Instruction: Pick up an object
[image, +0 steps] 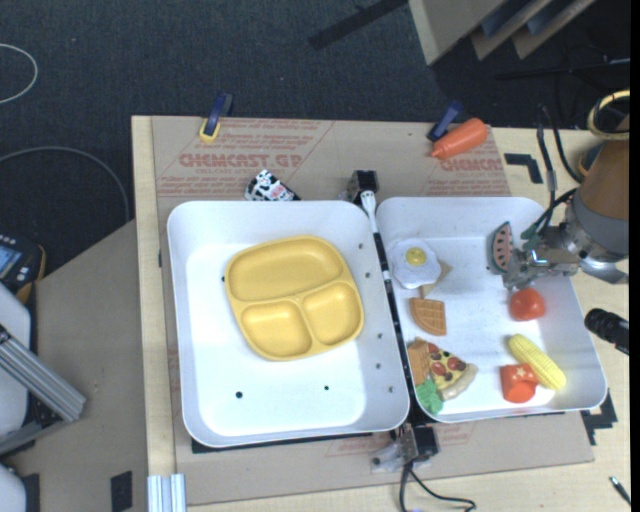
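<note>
My gripper hangs low over the far right part of the right bin, with the grey arm reaching in from the right. A watermelon slice sits right against its left side. Just in front of it lies a red tomato. Elsewhere in this bin are a fried egg, a waffle piece, a pizza slice, a yellow corn cob and a red pepper piece.
The left bin holds a yellow divided plate. An orange carrot and a black-and-white toy lie on the cardboard behind the bins. A black clamp sits between the bins at the back.
</note>
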